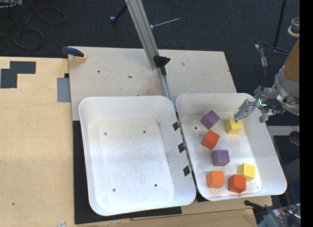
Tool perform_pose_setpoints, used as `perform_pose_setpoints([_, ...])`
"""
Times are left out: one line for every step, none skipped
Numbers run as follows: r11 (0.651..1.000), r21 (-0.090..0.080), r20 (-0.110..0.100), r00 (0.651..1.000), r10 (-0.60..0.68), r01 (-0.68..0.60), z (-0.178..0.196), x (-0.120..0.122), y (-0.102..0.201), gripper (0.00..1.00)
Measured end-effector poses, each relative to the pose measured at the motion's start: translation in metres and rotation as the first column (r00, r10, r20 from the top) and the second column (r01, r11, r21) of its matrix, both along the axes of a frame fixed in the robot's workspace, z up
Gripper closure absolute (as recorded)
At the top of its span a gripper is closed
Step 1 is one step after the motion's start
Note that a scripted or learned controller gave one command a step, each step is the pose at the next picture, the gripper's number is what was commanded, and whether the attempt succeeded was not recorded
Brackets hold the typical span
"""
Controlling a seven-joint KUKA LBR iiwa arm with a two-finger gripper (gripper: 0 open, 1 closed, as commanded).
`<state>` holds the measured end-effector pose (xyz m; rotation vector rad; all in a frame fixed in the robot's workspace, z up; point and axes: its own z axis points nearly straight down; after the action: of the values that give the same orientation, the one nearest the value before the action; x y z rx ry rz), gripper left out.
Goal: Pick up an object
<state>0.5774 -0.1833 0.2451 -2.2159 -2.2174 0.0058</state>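
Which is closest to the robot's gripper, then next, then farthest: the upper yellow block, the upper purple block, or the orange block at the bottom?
From the gripper:
1. Upper yellow cube, right beneath it.
2. Upper purple cube, further left.
3. Bottom orange cube, near the right bin's front edge.

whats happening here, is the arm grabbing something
A robot arm reaches in from the right, with its gripper low over the right bin, right beside a yellow cube near the bin's far side. Nothing is lifted yet, and whether it grips the cube is unclear. Six other cubes lie loose in that bin: two purple, three orange or red, and another yellow one. The left bin has no blocks in it.
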Motion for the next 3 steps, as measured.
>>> perform_pose_setpoints([1.000,-0.001,0.004,1.000,0.000,0.000,0.002,0.001,0.000,0.00])
perform_pose_setpoints([1.000,0.000,0.000,1.000,-0.001,0.001,-0.042,0.004,0.000,0.00])
perform_pose_setpoints([1.000,0.000,0.000,1.000,-0.002,0.002,-0.086,0.005,-0.002,0.00])
